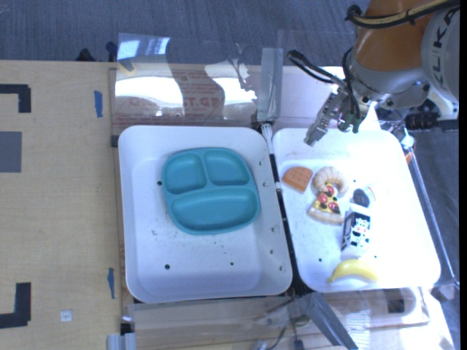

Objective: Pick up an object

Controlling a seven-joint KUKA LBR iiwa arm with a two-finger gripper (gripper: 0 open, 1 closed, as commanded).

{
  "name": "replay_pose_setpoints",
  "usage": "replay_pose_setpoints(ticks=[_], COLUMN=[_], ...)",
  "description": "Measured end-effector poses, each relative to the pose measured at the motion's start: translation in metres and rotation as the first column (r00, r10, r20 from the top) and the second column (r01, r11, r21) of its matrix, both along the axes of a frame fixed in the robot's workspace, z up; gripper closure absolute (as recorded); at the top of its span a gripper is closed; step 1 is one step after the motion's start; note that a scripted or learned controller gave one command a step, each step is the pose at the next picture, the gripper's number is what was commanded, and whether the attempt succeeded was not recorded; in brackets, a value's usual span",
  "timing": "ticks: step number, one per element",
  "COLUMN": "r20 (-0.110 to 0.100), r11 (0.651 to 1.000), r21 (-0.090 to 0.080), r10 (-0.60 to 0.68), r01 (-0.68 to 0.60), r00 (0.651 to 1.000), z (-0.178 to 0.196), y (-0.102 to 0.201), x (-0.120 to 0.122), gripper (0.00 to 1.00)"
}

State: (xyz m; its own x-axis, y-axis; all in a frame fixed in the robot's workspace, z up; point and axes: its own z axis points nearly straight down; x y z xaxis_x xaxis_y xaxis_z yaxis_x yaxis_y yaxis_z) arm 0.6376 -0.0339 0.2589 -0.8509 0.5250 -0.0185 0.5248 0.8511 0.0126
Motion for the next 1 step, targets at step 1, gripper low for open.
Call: replay_pose_setpoints(ticks=[1], r20=[-0.020], r11=[0.968], r21=[-0.001], r10=[0.251], r01=[-0.251], r00=[0.968], z=[-0.0205], y=[-0.0043], x=[-0.0614], gripper=[1.00])
